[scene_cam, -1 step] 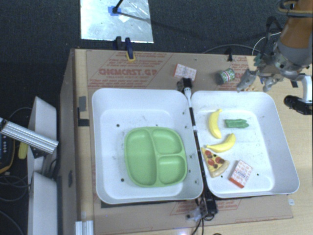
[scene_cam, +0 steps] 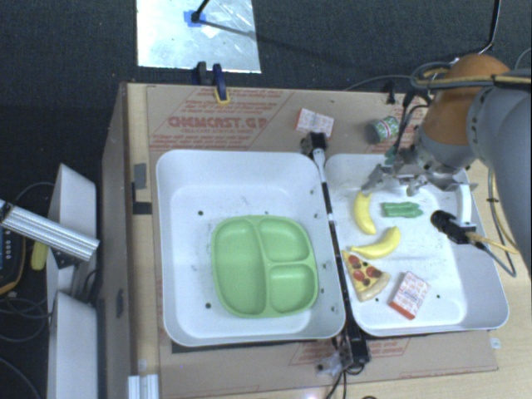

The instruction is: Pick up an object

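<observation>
Claw [scene_cam: 397, 175] fingers are hanging low over the far end of the right-hand shallow white bin [scene_cam: 490, 306], spread moderately apart into a splayed metal fork, and nothing is sitting between them. The grey arm with its orange band [scene_cam: 455, 98] is reaching in from three o'clock and leaning over the bin's far right corner.

Just beyond the fingertips toward six o'clock, a flat green rectangular toy piece [scene_cam: 402, 210] is lying on the bin floor, near the claw but apart from it. At eight o'clock from the claw, one yellow toy banana [scene_cam: 363, 212] is lying along the bin's left wall; a second yellow banana [scene_cam: 378, 243] is curving below it, well apart from the fingers. Further toward six o'clock, a toy pizza slice [scene_cam: 366, 274] and a small red-and-white box [scene_cam: 409, 295] are resting side by side near the front of the bin. A black cylindrical part with a cable [scene_cam: 451, 225] is jutting over the bin at four o'clock from the claw, crowding that side.

Across the central divider, the left-hand white bin [scene_cam: 179, 189] is carrying a pale green divided plastic plate [scene_cam: 264, 266]. On the brown desk [scene_cam: 233, 119] at twelve o'clock from the claw, a small greenish can [scene_cam: 385, 128] is lying on its side.
</observation>
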Controlling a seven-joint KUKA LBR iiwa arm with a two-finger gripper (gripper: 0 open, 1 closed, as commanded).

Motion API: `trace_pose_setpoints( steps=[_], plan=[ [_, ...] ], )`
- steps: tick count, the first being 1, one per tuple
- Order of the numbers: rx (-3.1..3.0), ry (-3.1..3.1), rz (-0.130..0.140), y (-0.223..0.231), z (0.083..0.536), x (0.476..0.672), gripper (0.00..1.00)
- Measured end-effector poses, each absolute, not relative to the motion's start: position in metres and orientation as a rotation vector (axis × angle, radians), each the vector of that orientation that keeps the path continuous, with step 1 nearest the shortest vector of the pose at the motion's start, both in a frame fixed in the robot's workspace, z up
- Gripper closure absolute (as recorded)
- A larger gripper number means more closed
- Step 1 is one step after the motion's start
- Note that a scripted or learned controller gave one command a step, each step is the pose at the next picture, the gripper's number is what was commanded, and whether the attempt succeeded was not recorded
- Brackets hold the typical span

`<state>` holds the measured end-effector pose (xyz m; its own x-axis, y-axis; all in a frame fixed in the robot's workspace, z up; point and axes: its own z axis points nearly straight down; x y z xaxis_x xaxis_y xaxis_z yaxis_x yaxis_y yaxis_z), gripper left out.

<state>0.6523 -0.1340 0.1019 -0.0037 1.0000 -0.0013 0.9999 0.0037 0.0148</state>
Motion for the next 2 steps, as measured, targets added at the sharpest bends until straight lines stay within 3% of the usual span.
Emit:
trace_pose_setpoints(
  steps=[1,2],
  plan=[
    [2.213,2.224,0.005,-0.088,0.091,0.631,0.0],
    [2.21,2.221,0.007,-0.09,0.103,0.632,1.0]
  ],
)
